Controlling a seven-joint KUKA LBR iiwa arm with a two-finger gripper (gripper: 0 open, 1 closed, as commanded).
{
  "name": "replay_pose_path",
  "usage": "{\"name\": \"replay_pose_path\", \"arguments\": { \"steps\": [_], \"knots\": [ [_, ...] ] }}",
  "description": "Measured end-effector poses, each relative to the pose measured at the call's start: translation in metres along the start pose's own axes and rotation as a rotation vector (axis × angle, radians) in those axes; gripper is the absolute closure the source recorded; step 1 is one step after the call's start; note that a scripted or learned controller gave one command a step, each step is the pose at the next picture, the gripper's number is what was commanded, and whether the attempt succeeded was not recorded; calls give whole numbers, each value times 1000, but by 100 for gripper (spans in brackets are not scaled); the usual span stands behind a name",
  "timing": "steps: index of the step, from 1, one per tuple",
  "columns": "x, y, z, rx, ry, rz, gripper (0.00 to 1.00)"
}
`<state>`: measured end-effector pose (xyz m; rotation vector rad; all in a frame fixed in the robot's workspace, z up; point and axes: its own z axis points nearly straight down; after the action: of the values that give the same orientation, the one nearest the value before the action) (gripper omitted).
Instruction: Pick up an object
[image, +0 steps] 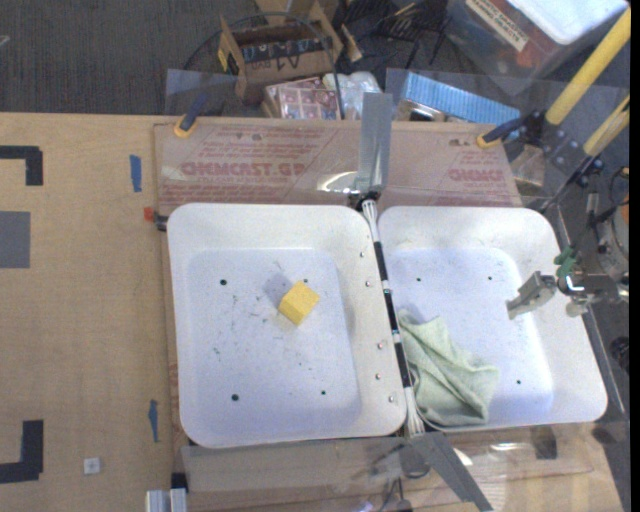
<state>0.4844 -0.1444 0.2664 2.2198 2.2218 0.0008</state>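
A small yellow block (298, 302) lies in the left white bin (200, 240), a little above its middle. A crumpled pale green cloth (447, 368) rests in the right white bin (470, 225), against its left wall and near the front. My gripper (528, 295) hangs low over the right side of the right bin, reaching in from the right edge. It is to the upper right of the cloth and apart from it. It is far from the yellow block.
A grey metal divider (374, 150) and cables run between the two bins. Cardboard sheets (260, 165) lie behind the bins, with clutter and yellow bars (598, 55) beyond. Brown bench surface (80, 300) spreads to the left.
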Motion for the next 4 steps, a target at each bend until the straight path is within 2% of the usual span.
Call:
{"name": "replay_pose_path", "arguments": {
  "steps": [1, 3, 4],
  "knots": [
    [0, 1, -10, -3, -1, 0, 100],
    [-49, -4, 6, -2, -1, -951, 100],
    [-75, -4, -133, -5, -7, -1239, 100]
  ]
}}
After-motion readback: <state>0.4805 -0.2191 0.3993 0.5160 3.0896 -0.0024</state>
